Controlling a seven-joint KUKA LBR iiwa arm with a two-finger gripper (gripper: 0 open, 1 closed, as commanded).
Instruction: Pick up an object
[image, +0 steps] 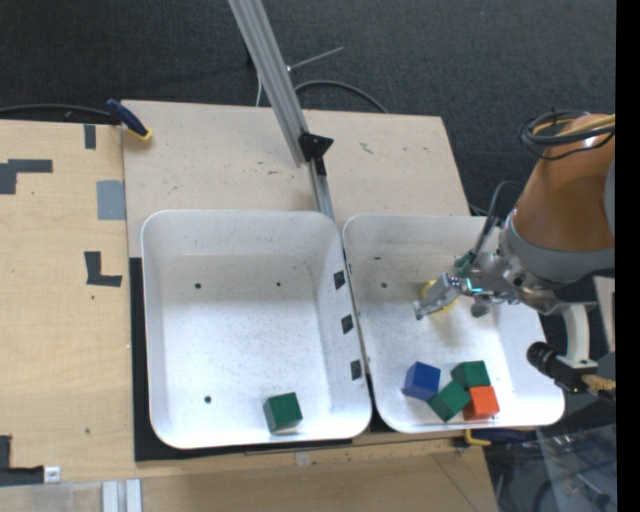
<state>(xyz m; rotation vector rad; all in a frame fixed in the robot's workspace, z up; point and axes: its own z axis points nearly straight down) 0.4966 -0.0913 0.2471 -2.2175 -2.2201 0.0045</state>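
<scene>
Above the right bin (400, 235), the pincer (436, 300) hovers, finger state indeterminate; approach step; next, descend onto the blue cube (421, 380).

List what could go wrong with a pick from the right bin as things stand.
1. The blue cube, two green cubes and orange cube crowd together, so the gripper may nudge neighbours or grab two.
2. They sit near the right bin's front wall, leaving little room and risking a collision.

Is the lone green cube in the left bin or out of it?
In. The green cube sits on the left bin's floor near its front wall, apart from the other cubes.
</scene>
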